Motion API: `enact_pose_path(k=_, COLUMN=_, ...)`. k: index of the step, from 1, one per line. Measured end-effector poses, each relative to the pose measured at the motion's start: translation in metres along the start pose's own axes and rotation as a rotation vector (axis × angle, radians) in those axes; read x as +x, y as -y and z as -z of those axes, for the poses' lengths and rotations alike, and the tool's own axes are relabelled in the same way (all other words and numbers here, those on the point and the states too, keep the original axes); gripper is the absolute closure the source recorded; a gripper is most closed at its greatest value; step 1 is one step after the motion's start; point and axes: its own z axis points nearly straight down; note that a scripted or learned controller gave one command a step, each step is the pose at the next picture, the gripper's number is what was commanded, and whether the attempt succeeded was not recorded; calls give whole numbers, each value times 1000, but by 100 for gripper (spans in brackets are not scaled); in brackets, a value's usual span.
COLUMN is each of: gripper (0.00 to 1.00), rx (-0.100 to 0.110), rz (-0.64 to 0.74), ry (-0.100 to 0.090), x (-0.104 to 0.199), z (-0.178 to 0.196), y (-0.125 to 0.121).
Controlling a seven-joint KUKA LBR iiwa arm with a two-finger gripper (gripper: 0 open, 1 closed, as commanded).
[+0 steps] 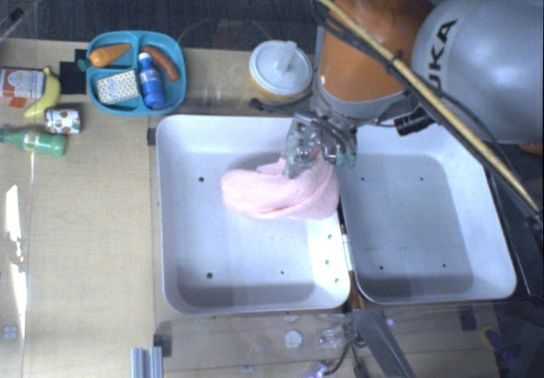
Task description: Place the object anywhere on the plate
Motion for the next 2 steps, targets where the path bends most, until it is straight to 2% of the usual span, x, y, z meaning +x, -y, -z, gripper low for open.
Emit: enact_pose_path(k=2, gripper=100, rx=-1, rz=38, ry=2, x=7, z=-9, y=-95)
